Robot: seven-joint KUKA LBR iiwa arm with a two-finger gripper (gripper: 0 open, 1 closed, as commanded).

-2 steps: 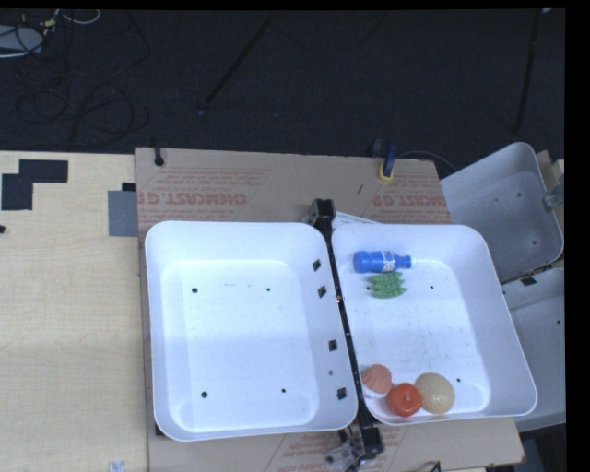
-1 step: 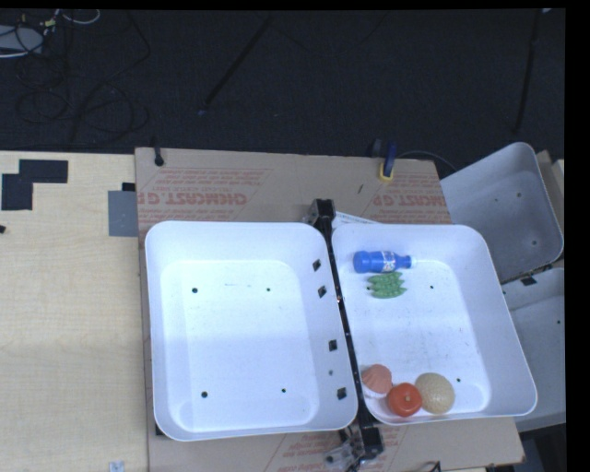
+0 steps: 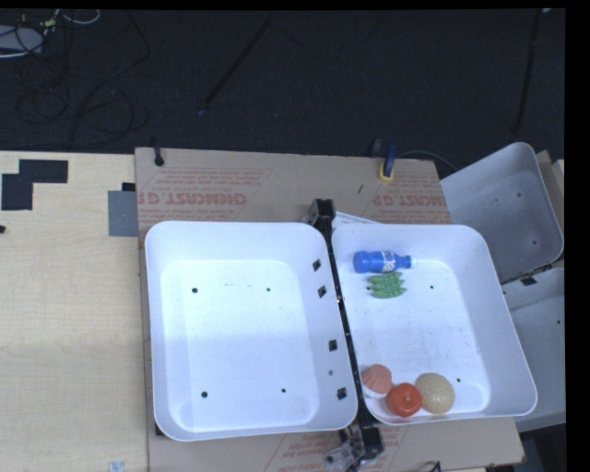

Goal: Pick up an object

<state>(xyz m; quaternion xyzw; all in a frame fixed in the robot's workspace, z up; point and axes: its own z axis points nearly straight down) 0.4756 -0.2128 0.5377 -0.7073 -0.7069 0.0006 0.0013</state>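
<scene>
Lying on its side in the right bin (image 3: 505,318), near the far wall, a small blue bottle (image 3: 381,262) shows a smooth plastic body and a white cap. Its long axis runs almost straight across the view, with the cap pointing right, away from the seam between the two bins. Just below it, close but seemingly apart, sits a small green toy (image 3: 387,286) with a bumpy, ragged outline.

Three rounded things cluster in the near-left corner of the same bin: a pale pink piece (image 3: 375,376), a glossy red-orange ball (image 3: 404,400) and a dull tan ball (image 3: 436,393) with a rough-looking skin. The red-orange one lies between the other two and appears to touch both.

Both bins are shallow, matte white plastic with rounded corners. The left bin (image 3: 148,304) has small dark holes in its floor. Black clips (image 3: 322,291) run along the shared edge.

Under the bins lies a brown cardboard sheet (image 3: 240,189) with red printing, set on a pale wooden bench (image 3: 64,313). A curved grey-white panel (image 3: 502,207) stands at the right. Beyond the bench is dark carpet (image 3: 277,74) with loose cables (image 3: 37,28).

How the gripper stands cannot be told.
</scene>
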